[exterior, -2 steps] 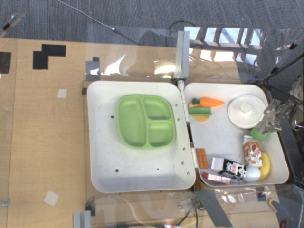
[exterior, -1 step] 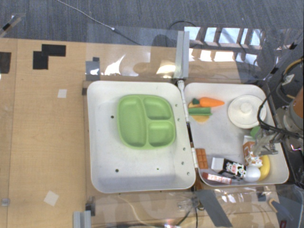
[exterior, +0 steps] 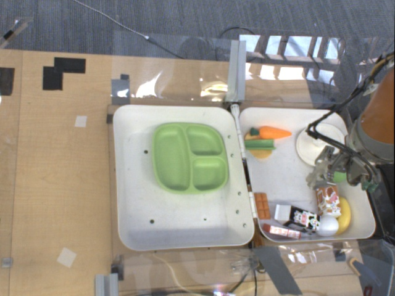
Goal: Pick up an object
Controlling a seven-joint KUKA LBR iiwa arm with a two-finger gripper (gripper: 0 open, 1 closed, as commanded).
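Several objects crowd the right bin (exterior: 281,165); the gripper (exterior: 326,172), grip state impossible to tell, hovers just above the carton (exterior: 328,201) near the banana (exterior: 344,217), and must descend next

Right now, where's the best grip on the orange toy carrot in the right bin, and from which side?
Grip the orange toy carrot mid-body, coming straight down with the jaws across its narrow width. It lies flat, lengthwise across the right white bin, green top toward the divider, open floor on its far side; a green piece crowds its near side.
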